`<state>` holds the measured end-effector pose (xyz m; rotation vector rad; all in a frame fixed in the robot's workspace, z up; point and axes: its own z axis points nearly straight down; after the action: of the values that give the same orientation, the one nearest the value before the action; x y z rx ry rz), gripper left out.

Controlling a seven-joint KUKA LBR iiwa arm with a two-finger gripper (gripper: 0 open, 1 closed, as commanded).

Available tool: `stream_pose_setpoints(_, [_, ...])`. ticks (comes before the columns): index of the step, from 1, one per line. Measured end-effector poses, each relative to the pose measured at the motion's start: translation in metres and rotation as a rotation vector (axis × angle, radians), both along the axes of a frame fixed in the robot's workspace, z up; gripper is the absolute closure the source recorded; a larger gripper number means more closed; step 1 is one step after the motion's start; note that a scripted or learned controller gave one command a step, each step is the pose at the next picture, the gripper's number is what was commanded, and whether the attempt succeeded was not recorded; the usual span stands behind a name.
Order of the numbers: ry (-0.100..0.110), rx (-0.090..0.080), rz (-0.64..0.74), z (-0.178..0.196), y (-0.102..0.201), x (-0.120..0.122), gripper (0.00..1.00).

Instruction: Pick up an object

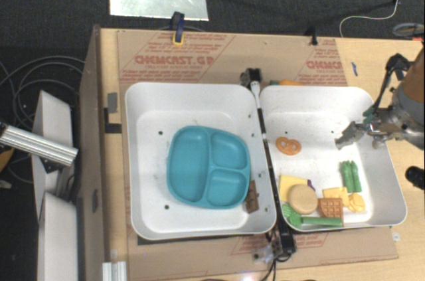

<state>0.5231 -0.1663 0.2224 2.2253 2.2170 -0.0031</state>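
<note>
Two shallow white plastic bins sit side by side on the table (199, 50), which has brown printed cardboard on top. The left bin (143, 140) has a teal divided plate (208, 167) lying flat in it, smooth plastic with three compartments, and a small dark brown piece (252, 196) sits just beside the plate's right edge, against the bin wall.

The right bin (319, 107) holds toy food. An orange pretzel (288, 146), small and twisted, lies alone near the middle-left. The rest is bunched at the near edge: a yellow cheese wedge (289, 184), a round tan bun (304, 199) touching it, a brown gridded waffle (331, 208), a yellow piece (355, 201), and a green ribbed vegetable (350, 175) a bit apart.

The gripper (346, 137) comes in over the bin's right side, grey metal. Can't tell if the fingers are apart or together, too blurry.
</note>
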Motion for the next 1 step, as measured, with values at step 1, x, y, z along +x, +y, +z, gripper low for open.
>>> stream_pose_setpoints(1, [0.002,0.001,0.001,-0.0626,-0.0382,-0.0006,0.0])
